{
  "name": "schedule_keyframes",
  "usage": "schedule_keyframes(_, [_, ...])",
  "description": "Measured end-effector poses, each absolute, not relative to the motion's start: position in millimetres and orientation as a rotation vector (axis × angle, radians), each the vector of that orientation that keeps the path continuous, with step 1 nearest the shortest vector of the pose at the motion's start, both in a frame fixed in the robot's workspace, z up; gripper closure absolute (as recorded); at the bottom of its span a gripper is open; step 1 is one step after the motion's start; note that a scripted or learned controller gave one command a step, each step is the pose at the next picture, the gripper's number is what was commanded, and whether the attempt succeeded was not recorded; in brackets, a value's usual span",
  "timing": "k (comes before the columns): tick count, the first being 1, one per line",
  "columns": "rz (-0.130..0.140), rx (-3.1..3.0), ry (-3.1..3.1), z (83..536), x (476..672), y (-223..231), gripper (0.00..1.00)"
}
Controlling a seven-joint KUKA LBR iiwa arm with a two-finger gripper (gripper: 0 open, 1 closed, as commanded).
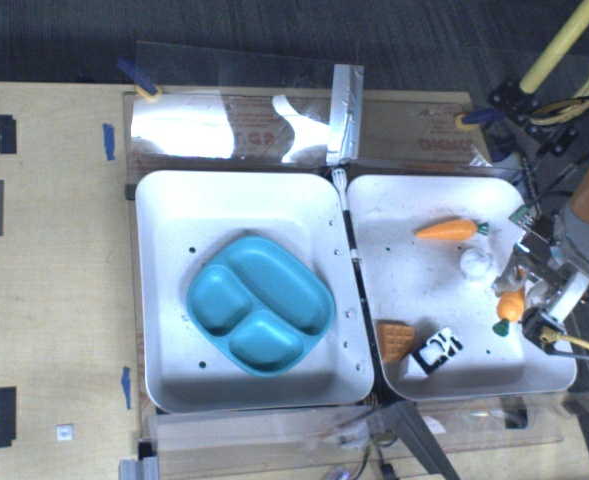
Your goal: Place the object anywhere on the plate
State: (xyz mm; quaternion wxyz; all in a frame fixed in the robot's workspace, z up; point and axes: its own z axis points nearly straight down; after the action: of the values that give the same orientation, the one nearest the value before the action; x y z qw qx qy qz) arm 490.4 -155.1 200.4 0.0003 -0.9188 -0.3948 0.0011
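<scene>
- Clutter along the near edge of the right bin (pixel 414 193): a waffle-brown piece (pixel 395 340) by the dividing wall, and a black-and-white object (pixel 436 349) just beside it.
- Gripper (pixel 527 303) sits over the right bin's right edge with a small orange object (pixel 511 306) against it. Whether that object is truly clamped between the jaws, or how wide they stand, I cannot tell.
- Blue plate (pixel 261 303), three compartments, lies in the middle of the left bin (pixel 164 268), well apart to the gripper's left across the wall between the bins.
- A pale round object (pixel 475 262) and a carrot (pixel 447 230), long axis running left-right, lie farther back in the right bin.
- In my judgement the carry must clear the dividing wall; bare bin floor surrounds the plate on all sides.
</scene>
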Motion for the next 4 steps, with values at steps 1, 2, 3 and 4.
schedule_keyframes(1, [0.005, -2.962, -1.036, 183, 513.4, -55, 1.0])
schedule_keyframes(2, [0.007, -2.893, -1.213, 184, 494.2, 9, 1.0])
schedule_keyframes(3, [0.004, -2.906, -1.188, 183, 505.6, 83, 1.0])
schedule_keyframes(4, [0.003, -2.742, -1.531, 172, 563.0, 162, 1.0])
